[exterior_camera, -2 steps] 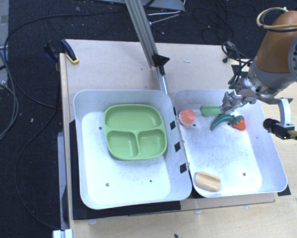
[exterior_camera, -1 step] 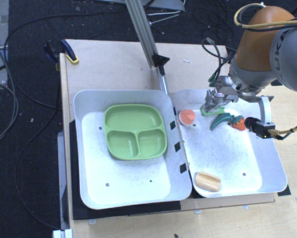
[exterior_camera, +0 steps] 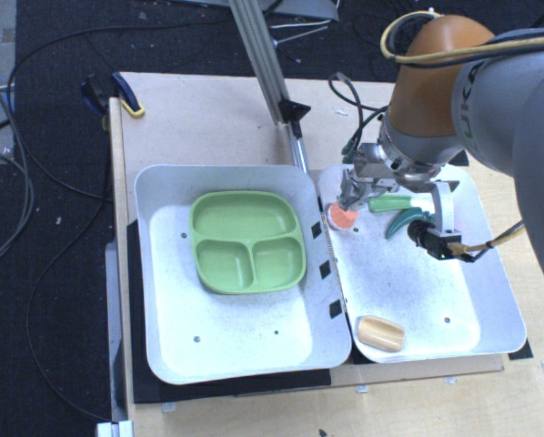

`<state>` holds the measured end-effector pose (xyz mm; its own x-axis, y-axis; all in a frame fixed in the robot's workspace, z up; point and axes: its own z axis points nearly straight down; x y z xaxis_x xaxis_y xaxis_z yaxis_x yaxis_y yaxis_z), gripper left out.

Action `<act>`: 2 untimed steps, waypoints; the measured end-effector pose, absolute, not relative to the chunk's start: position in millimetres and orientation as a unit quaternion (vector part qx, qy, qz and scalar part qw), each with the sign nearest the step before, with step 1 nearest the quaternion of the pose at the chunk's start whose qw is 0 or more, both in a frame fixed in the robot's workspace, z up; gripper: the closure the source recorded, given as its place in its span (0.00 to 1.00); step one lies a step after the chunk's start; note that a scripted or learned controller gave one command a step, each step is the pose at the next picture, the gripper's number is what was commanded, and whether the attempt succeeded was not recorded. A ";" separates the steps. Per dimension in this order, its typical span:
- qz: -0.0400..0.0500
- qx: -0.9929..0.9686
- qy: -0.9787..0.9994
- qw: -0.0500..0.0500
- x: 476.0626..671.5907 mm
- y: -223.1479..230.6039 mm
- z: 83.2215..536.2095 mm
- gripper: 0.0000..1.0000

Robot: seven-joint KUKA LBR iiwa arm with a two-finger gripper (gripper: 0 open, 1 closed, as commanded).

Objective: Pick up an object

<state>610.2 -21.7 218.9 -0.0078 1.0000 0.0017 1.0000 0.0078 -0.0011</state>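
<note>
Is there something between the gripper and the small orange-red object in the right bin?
Nothing visible stands in the way. The gripper is directly above the small orange-red object near the right bin's left wall. The green tool lies beside it to the right, close but not between them.

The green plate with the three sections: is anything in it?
Empty. The green plate lies flat and right way up in the left bin, and all three compartments show bare green.

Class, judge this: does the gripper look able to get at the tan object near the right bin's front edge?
Probably yes: the tan object lies alone on bare bin floor, nothing over it, and the gripper is above the same bin.
</note>
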 end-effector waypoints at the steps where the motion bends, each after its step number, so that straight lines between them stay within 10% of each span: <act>1: -0.001 -0.704 -0.710 0.000 610.5 41.9 225.8 1.00; 2: -0.001 -0.704 -0.710 0.000 598.5 96.0 239.6 1.00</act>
